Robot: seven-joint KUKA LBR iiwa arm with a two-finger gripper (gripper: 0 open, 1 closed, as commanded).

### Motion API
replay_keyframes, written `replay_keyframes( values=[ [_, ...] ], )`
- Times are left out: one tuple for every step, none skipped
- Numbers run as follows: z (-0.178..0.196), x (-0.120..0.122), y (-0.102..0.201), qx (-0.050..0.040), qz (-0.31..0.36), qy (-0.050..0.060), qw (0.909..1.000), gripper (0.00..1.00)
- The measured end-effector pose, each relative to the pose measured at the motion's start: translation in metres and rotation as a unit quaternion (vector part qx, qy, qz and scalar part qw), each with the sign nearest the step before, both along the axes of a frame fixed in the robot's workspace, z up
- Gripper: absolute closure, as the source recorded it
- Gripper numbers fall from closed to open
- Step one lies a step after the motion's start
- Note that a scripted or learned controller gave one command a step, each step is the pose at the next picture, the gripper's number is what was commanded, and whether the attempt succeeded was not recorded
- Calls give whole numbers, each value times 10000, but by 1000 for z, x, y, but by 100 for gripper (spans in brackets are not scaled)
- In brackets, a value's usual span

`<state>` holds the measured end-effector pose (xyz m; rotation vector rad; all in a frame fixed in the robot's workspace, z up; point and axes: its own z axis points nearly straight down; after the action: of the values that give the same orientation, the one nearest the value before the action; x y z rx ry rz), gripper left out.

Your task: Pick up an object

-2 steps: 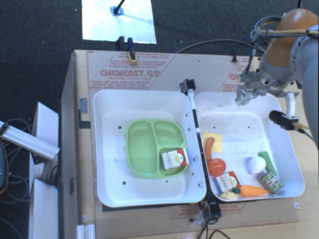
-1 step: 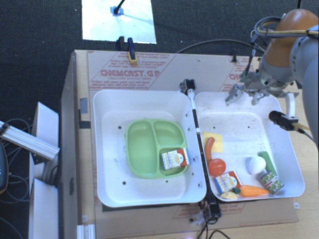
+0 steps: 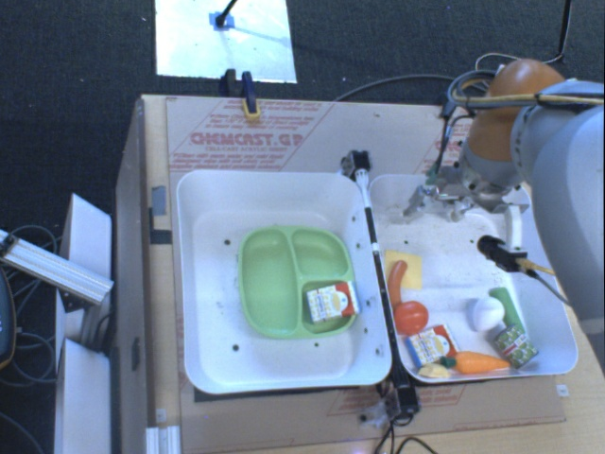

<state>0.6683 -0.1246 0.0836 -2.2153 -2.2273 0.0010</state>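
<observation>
My gripper (image 3: 444, 201) hangs over the back of the right bin (image 3: 558, 348), above bare bin floor, with nothing seen in it. Toward the front of that bin lie a yellow cheese slice (image 3: 408, 264), a red sausage (image 3: 397, 278), a red tomato (image 3: 411, 317), a small carton (image 3: 432, 344), an orange carrot (image 3: 480, 361), a white egg (image 3: 485, 313) and a green bottle (image 3: 511, 329). In the left bin (image 3: 208, 348) a green divided plate (image 3: 274, 282) holds another small carton (image 3: 331, 303) in its front right compartment.
A black rod (image 3: 373, 244) runs along the wall between the two bins. The grey arm (image 3: 558, 149) with its orange band (image 3: 515, 88) covers the right bin's back right corner. Cables trail behind the bench.
</observation>
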Motion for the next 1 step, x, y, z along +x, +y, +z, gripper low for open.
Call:
replay_keyframes(
  values=[
    [12, 2, 0, -10, 21, -28, 10000, 100]
  ],
)
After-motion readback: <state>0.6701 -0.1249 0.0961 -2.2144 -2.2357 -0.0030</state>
